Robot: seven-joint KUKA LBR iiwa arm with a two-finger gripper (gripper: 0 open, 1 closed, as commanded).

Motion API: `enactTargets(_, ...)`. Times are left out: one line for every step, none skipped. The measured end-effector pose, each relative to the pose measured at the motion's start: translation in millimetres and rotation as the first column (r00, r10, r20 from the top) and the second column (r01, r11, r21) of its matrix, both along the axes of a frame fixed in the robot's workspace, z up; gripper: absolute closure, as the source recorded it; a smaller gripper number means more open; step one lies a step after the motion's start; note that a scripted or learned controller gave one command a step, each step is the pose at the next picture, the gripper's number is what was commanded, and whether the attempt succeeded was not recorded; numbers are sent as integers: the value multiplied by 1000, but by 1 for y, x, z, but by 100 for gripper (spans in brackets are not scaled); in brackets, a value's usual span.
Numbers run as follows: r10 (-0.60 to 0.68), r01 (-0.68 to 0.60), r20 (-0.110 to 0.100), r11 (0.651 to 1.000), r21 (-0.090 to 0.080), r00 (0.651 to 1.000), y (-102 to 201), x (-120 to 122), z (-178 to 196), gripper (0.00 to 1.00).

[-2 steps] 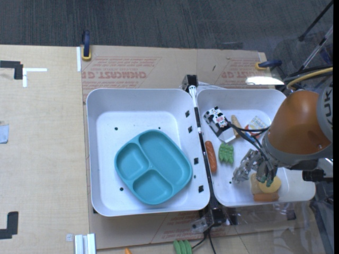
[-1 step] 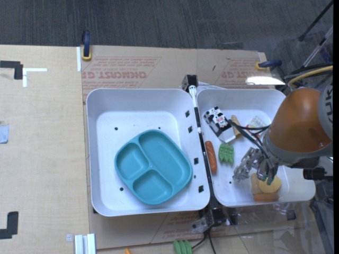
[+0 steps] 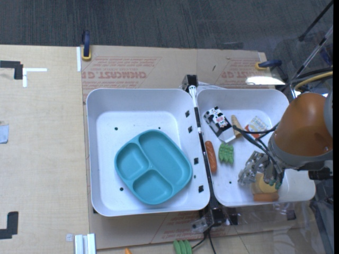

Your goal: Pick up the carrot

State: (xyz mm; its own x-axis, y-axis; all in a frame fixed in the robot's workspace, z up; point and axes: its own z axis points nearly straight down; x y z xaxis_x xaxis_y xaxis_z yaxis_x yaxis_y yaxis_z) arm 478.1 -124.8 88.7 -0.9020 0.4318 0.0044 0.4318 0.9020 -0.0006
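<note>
lying along the left wall of the right bin (image 3: 239,199): carrot (image 3: 211,156), just left of a green toy (image 3: 226,153). hovering right of the carrot, well apart: jaws (image 3: 258,172); state unclear, cannot tell.

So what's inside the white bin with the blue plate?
Just the blue plate, sitting tilted on the left bin's floor. Its three sections hold nothing. Whatever is under the plate is covered.
</note>
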Motion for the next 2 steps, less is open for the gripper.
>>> enactTargets(35,-35,3,999,-1,999,-17,0,0,100)
enactTargets(66,-66,5,998,-1,998,-42,1,0,100)
